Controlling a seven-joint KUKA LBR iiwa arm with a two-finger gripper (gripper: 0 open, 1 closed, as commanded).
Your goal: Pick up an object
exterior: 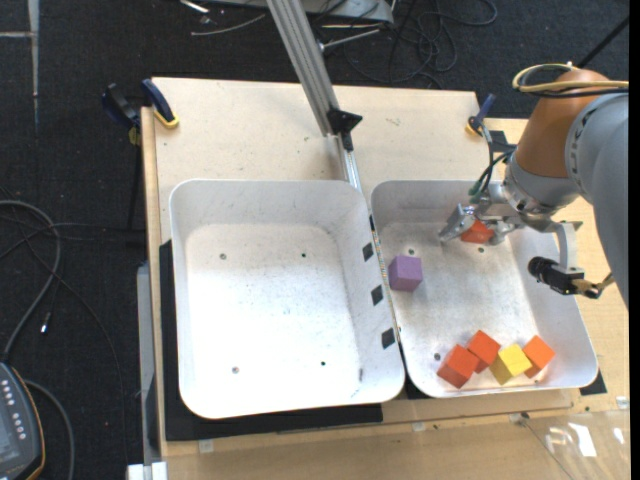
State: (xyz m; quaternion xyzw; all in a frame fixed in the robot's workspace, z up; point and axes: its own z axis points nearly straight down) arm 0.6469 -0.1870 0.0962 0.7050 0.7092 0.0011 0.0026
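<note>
Camera view, my claw [478,230] clenched on a red block [479,233] over the right bin's [560,313] far side, purple cube [405,272] nearby, four blocks [495,357] clustered near edge.

I see the pincer [478,230] closed on an orange-red block [478,233] at the right bin's [560,313] twelve o'clock; purple cube [405,272] toward nine, four orange and yellow blocks [495,357] at six.
</note>
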